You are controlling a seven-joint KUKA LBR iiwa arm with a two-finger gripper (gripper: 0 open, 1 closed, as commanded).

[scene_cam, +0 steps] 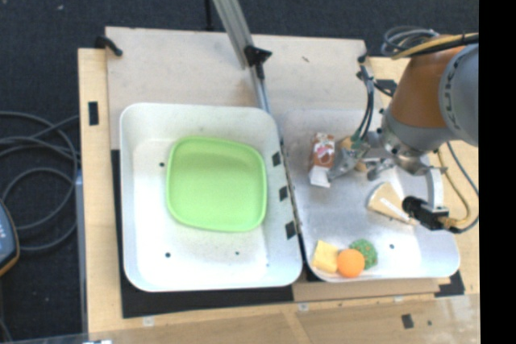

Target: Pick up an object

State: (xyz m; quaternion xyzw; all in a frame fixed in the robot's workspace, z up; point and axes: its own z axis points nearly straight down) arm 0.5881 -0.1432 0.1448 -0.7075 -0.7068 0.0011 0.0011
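Camera view has my gripper [348,163] low in the right bin [435,258], just beside a small red-and-white packet [322,149]. Whether it is open or shut I cannot tell. I judge the pick not yet done: nothing is lifted. The packet looks crumpled and light. Further out lie a yellow block [326,257], an orange ball [350,263] and, in the left bin [137,173], a green plate [216,184].

Arm: grey, orange-banded above the wrist, entered from 3 o'clock, reaching toward 9 o'clock.
Wrist: bent downward, cables looped around it.
Tool [348,161]: hung low at the arm's 9 o'clock end, metal parts pointing toward 8 o'clock.
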